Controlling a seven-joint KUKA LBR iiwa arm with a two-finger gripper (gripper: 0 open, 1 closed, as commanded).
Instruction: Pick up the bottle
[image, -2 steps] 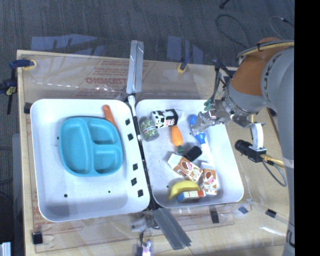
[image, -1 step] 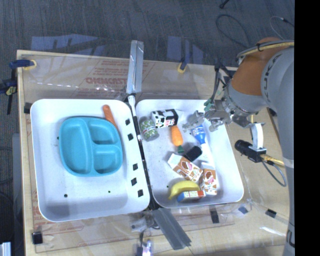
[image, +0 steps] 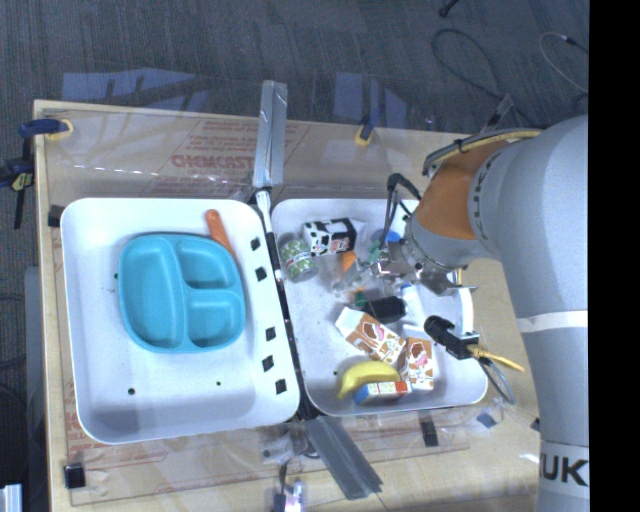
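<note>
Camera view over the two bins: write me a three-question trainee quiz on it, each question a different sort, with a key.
1. True or false: the blue divided tray lies in the right bin.
2. Multiple choice: the banana lies at which part of the right bin as seen in the camera view? A) far edge B) near edge C) centre
3. Fill the gap: the orange utensil lies at the far edge of the tray in the ____ bin.

Key
1. False; it lies in the left bin.
2. B
3. left

Note for the trainee: the hand is over the clutter in the right bin.
</note>
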